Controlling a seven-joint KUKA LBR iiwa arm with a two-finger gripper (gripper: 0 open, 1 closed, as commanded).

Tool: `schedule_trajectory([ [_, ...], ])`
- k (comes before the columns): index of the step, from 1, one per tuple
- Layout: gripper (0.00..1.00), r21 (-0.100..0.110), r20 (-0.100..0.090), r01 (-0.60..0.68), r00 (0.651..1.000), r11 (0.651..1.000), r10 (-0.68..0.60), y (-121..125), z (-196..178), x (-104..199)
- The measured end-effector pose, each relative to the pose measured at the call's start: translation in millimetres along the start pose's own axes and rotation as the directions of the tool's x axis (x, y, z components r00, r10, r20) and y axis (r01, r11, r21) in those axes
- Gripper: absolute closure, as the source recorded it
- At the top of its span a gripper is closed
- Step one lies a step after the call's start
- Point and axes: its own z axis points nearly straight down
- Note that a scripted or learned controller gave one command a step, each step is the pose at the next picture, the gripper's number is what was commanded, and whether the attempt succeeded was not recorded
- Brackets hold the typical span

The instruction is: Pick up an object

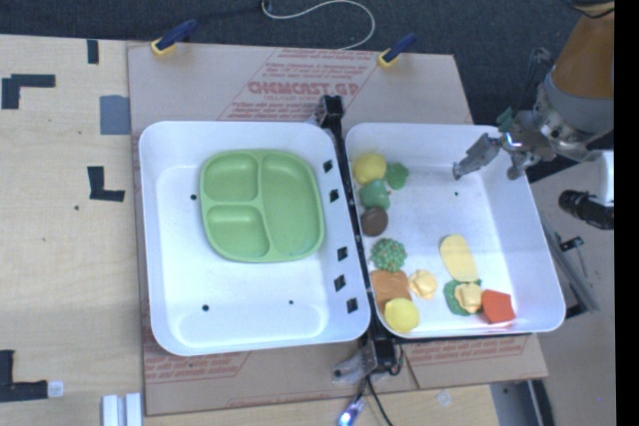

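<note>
The right bin point(519, 224) holds several toy foods. A yellow lemon point(369, 166), a green piece point(396, 177) and a brown ball point(374, 221) lie along its left wall. A broccoli point(388, 254), an orange block point(389, 285) and a yellow ball point(401, 315) sit nearer the front. A pale yellow oblong point(458, 257) and a red-orange piece point(497, 306) lie at the front right. My gripper point(487, 168) hangs over the bin's back right part, open, with nothing between its fingers. It is well clear of the foods.
The left bin point(170, 244) holds a green divided plate point(264, 205). Black clips run down the wall between the two bins point(344, 244). Both bins rest on a cardboard sheet point(290, 85) held by two clamps. A cable loops behind the sheet.
</note>
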Motion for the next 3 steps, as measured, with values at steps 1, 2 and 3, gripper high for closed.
schedule_trajectory([
  [1,1.00,-0.001,0.000,0.001,1.000,1.000,-0.001,0.4,-10.1,0.4],
  [2,1.00,-0.014,0.002,0.008,1.000,1.000,-0.008,38.1,-114.7,73.8],
  [3,1.00,-0.020,-0.002,0.013,1.000,1.000,-0.013,48.6,-259.8,176.5],
])
